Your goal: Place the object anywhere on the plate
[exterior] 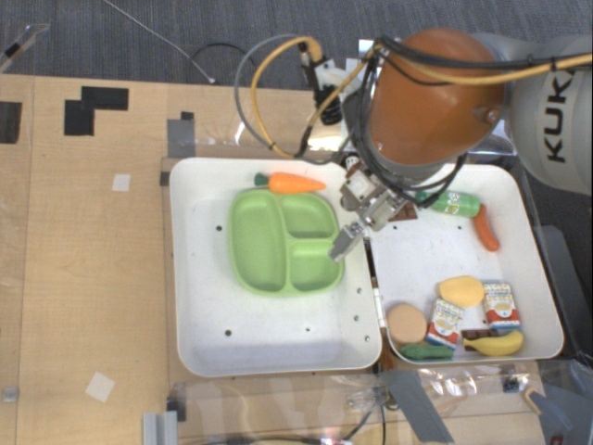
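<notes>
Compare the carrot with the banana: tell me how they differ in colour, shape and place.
The carrot is orange with a green stub end; the banana is yellow with dark tips. The carrot is straight and tapered; the banana curves. The carrot lies in the left bin, at the far rim of the green plate; the banana lies in the right bin, at its near edge. Both lie flat.

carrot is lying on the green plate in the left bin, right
Not quite. The camera view shows the carrot in the left bin, but it lies on the bin floor beside the green plate's far edge, not on the plate.
</notes>
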